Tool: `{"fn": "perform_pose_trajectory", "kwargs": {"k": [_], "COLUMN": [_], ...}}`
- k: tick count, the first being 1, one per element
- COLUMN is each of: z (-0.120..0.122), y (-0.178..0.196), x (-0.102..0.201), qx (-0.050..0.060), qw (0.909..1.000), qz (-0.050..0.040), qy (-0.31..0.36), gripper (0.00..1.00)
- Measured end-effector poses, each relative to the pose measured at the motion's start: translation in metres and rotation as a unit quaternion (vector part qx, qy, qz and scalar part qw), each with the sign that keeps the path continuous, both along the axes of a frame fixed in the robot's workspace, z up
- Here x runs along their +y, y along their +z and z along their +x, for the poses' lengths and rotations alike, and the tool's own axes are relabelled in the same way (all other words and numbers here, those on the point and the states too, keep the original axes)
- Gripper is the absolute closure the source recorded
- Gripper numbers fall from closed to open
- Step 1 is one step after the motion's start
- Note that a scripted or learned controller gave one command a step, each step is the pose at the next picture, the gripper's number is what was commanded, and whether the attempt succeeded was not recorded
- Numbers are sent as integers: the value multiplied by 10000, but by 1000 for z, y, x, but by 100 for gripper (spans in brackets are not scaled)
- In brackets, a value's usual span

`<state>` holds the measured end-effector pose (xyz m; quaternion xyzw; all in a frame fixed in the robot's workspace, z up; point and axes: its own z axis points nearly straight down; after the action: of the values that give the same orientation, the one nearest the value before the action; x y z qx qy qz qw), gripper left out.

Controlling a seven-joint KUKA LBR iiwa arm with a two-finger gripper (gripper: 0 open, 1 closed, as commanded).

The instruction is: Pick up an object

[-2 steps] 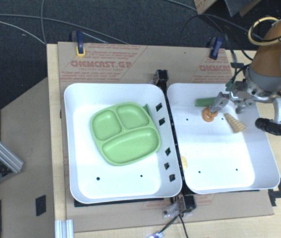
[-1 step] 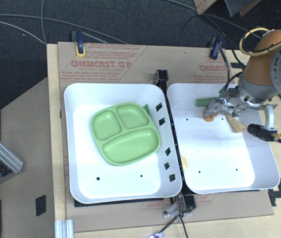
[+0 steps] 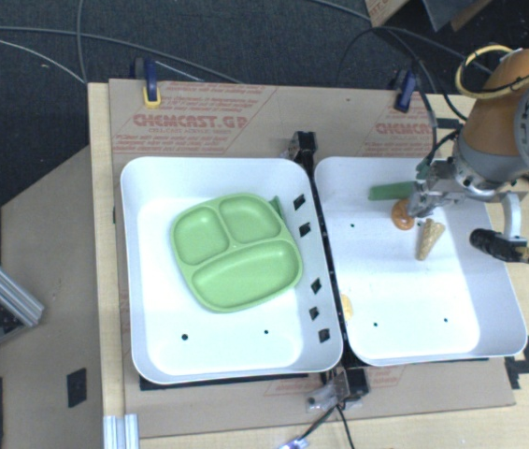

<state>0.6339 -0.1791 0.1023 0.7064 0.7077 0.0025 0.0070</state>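
Arm: you see the grey arm (image 3: 512, 110) with its orange band reaching in from the right, over the upper part of the right bin.
End effector: your end effector (image 3: 425, 204) hangs low over the right bin, just above the small items there; you cannot tell from this angle whether it is open or closed, and nothing is seen gripped.
Right bin: the right bin (image 3: 451, 330) holds an orange round piece (image 3: 403, 216), a tan cone (image 3: 429, 239) and a dark green flat strip (image 3: 392, 192).
Orange round piece: it lies just left of the end effector, touching or nearly touching it.
Tan cone: it lies just below the end effector, tilted, beside the orange round piece.
Green strip: it lies above the orange round piece, toward the bin's far side.
Left bin: the left bin (image 3: 152, 335) carries a light green divided plate (image 3: 236, 251) near its middle.
Table: both bins sit side by side on the table (image 3: 115, 251).
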Motion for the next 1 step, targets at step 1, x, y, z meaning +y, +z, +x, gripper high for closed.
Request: {"fn": "perform_pose_trajectory", "kwargs": {"k": [1], "z": [-5], "y": [62], "x": [4], "qx": [41], "qw": [10000], "qz": [27], "qy": [-5], "gripper": [100]}}
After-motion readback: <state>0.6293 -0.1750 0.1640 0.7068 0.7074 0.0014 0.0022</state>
